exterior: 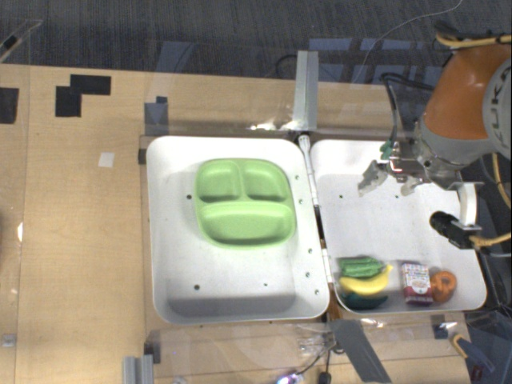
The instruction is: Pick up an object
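You've got two white bins side by side on the table (pixel 72 238). Left bin (pixel 172 294) holds a green divided tray (pixel 242 201), three compartments, sitting flat near the middle. Right bin (pixel 360 222) has its items bunched along the near edge: a green veg (pixel 362 267) lying on top of a banana (pixel 366 282) at the near-left corner, then a small red-and-white packet (pixel 416 282), w/ an orange round item (pixel 442 283) just beside it on the right. Arm (pixel 468 86) comes in from the right, orange band showing; end effector (pixel 390 176) hangs over the far half of the right bin, well apart from the items, w/ nothing between its fingers, which stand spread apart.
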